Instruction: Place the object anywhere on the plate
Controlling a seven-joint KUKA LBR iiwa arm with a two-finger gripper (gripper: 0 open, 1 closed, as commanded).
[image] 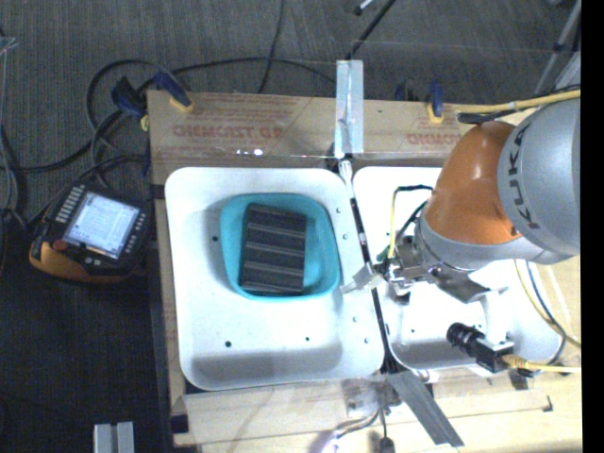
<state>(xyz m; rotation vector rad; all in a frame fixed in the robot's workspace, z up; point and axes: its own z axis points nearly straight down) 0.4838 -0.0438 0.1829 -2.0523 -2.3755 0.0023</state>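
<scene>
Down at the bench's near edge, bare wood framed two glossy white bins: the left bin (189,347) and the right bin (415,347). Inside the left bin, toward its far side, lay a rounded-square teal plate (324,253), and a dark grey ribbed block (275,247) rested flat on its middle. The grey arm (491,210), orange-banded, hung over the right bin. Whether its pincer was spread or closed could not be told. A handheld pendant (94,229) lay off the bench's left edge, amid black cables.
</scene>
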